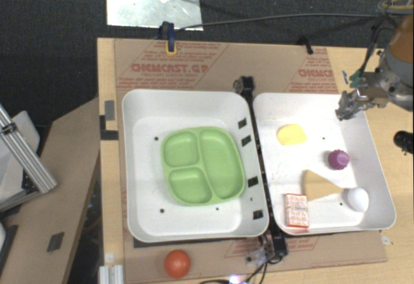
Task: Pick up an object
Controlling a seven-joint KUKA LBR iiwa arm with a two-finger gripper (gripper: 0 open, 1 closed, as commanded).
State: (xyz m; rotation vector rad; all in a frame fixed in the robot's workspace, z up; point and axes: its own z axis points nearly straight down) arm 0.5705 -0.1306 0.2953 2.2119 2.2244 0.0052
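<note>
Nearest the camera, at six o'clock just off the front edge of the bins, an orange ball (176,263) sits on the bench. Behind it are two shallow white bins side by side. At nine o'clock, the left bin (139,211) holds a green divided plate (202,165). At three o'clock, the right bin (378,166) holds five loose things: a yellow piece (292,134), a purple ball (337,159), a tan wedge (318,185), a white egg-shaped object (355,199) and a small red and white box (297,210).

From two o'clock the arm reaches in, and the gripper (347,107) hovers over the right bin's back corner with nothing between its fingers; whether they are apart or together cannot be told.

No object is chosen yet. The yellow piece looks the easiest target, lying near the gripper and apart from the rest. It is roundish with no clear long axis, slightly wider toward three o'clock. A good pick would likely centre directly over it, descend straight down, and close across its narrower span, keeping clear of the bin wall.
</note>
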